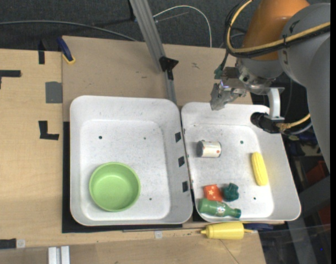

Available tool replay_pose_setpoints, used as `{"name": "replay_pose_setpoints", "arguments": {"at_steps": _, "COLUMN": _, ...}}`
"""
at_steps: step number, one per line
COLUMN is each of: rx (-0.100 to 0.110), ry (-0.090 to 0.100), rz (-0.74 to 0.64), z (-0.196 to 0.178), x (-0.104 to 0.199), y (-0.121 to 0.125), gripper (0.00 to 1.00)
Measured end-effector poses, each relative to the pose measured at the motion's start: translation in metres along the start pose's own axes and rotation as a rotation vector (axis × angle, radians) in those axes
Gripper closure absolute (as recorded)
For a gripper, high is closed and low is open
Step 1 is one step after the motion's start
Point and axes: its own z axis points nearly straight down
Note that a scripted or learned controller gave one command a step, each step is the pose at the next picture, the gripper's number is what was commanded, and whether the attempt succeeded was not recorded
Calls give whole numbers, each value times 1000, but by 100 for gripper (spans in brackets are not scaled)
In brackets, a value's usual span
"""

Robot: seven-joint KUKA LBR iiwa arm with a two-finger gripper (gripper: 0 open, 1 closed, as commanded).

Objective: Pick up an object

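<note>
My gripper [218,104] hangs above the far left corner of the right bin [277,205], with nothing seen between its fingers. Below it in that bin lies a small white cylinder [209,149] on its side. A yellow corn cob [259,168] rests toward the right wall. Near the front sit an orange piece [211,192], a dark teal piece [230,191] and a green bottle [218,208] lying flat.
The left bin [80,120] holds a green bowl [114,186] at its front left. A yellow bottle [225,231] lies on the bench just outside the right bin's front edge. A grey pole [151,32] slants across the back. Cables loop behind the arm.
</note>
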Motion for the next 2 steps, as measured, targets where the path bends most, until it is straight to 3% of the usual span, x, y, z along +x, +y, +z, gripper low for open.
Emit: {"name": "replay_pose_setpoints", "arguments": {"at_steps": 2, "rx": 4, "ry": 0, "rz": 0, "z": 4, "x": 94, "y": -46, "gripper": 100}}
